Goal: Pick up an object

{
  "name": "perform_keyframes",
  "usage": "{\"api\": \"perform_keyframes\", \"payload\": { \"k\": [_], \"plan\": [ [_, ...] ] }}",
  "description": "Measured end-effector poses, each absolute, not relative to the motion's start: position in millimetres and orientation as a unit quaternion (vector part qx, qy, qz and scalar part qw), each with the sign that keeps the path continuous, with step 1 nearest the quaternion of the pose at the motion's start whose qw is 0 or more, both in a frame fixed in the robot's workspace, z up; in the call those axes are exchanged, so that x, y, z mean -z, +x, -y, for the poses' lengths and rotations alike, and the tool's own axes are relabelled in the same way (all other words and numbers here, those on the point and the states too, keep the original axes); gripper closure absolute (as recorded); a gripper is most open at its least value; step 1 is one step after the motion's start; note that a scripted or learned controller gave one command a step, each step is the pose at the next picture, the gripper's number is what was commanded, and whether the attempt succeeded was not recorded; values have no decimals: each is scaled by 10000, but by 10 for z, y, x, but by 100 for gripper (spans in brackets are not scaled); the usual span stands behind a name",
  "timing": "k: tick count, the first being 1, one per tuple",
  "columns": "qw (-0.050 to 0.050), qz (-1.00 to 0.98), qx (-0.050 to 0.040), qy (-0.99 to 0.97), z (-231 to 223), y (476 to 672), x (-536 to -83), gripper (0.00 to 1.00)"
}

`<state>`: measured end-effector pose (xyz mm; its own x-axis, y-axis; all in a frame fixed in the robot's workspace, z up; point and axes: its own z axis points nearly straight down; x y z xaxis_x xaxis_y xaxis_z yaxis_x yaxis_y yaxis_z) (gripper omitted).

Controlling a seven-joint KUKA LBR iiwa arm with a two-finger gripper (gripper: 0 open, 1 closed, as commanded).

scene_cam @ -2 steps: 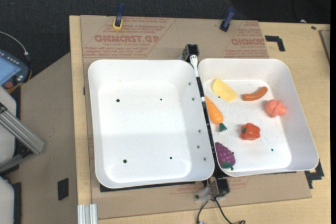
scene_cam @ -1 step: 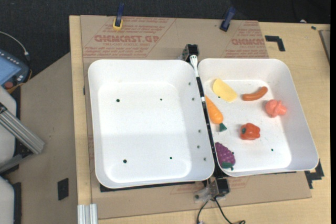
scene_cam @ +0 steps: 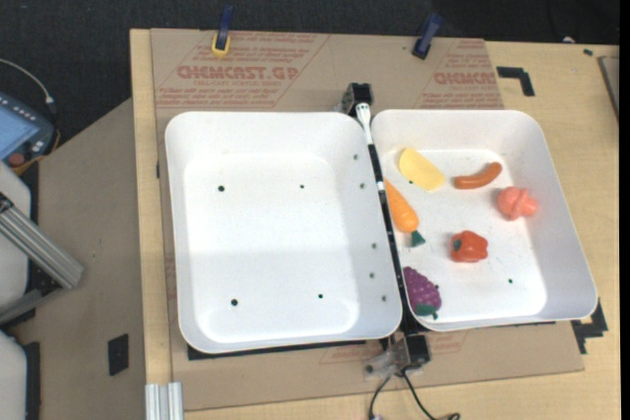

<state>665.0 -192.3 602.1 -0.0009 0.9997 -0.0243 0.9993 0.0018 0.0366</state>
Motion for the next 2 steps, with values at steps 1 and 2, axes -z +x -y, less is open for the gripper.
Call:
{"api": "perform_keyframes", "payload": {
  "k": [1, 2],
  "plan": [
    [251, -7074, -51, 7064, 1920, 6654, -6134, 100],
    [283, -7074, -58, 7062, 1917, 6658, -6246, 100]
  ]
}}
